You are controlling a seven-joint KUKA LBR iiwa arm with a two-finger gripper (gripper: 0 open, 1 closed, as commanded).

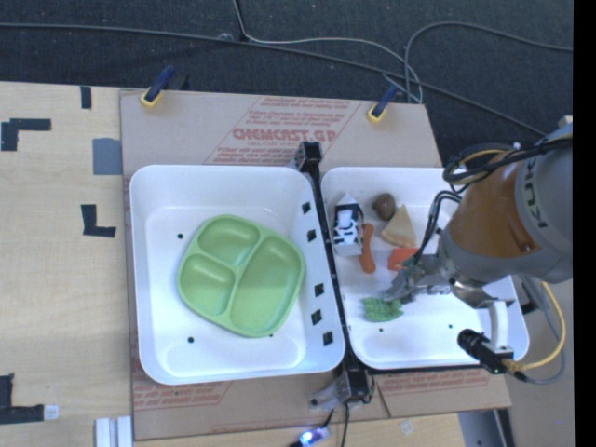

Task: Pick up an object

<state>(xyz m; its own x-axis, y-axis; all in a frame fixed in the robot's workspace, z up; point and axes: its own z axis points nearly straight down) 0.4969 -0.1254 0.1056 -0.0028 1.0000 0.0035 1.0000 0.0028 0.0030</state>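
1. Two white bins sit side by side on a brown cardboard sheet [279, 124] on the bench.
2. The left bin [149, 250] has a green plate [242, 275] in it. The plate has three parts and lies flat near the middle of the bin.
3. The right bin [438, 343] has the small things in it. They are all in its left half.
4. A little black and white toy [347, 226] sits near the wall between the bins, toward the far side.
5. Just right of the toy is an orange carrot-like stick [368, 250]. It points from far to near.
6. A brown round thing [384, 205] lies near the far side of the bin, and a tan wedge [400, 226] lies just beside it.
7. A small red-orange piece [400, 257] sits below the wedge, right next to the arm's tool.
8. A green leafy thing [380, 309] lies on the bin floor, near the front and close to the middle wall.
9. The grey arm [507, 222] with its orange band comes in from the right and bends over the right bin.
10. The gripper [402, 291] is low in the bin. Its tip is just above the green leafy thing and seems to touch its top edge.
11. I cannot tell how the tip of the tool is set, because it is too small and dark. I cannot see anything held in it.
12. Two yellow and blue clamps [158, 87] hold the cardboard at the far edge.
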